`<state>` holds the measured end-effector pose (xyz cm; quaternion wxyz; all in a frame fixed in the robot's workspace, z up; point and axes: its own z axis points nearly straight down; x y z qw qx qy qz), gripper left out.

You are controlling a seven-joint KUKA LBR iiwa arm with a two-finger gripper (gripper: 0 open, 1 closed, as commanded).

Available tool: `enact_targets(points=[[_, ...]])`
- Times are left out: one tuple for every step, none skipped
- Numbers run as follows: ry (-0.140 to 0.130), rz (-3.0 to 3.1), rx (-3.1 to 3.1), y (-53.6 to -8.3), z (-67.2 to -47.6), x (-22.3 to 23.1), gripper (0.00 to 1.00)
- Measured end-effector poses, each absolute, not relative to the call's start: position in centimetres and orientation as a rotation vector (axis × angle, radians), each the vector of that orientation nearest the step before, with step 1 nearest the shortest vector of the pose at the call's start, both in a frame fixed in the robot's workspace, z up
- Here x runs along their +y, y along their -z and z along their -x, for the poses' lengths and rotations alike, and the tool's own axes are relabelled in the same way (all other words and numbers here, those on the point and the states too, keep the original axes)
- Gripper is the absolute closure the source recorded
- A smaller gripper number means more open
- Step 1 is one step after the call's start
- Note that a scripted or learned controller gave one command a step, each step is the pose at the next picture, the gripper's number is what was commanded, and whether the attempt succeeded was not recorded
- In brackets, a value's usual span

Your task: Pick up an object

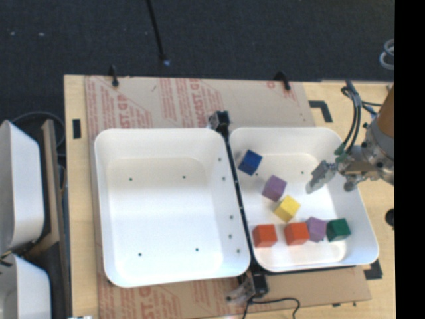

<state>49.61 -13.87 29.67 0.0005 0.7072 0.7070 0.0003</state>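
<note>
Red printed lettering runs along the far and left edges of the flat brown cardboard sheet [179, 102] under the two white bins; it lies upside down and reversed, too blurred to read. No other text is legible.

Six small blocks scattered in the right-hand bin [345, 244]. Blue cube [250, 162] up near the divider, light purple cube [274, 187] below it, yellow cube [288, 209] just beside that. Along the near wall, a row: orange-red cube [265, 235], orange cube [297, 232], purple block [317, 228] touching green cube [339, 229].
</note>
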Motion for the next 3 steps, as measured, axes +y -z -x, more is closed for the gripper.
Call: enact_targets(points=[[0.012,-2.229,2.229,-11.4,-51.0,-12.4,0.0],[-0.001,-2.219,2.224,-10.0,-54.9,-9.4,0.0],[-0.002,-2.223,2.218,-11.1,-54.9,-9.6,1.0]])
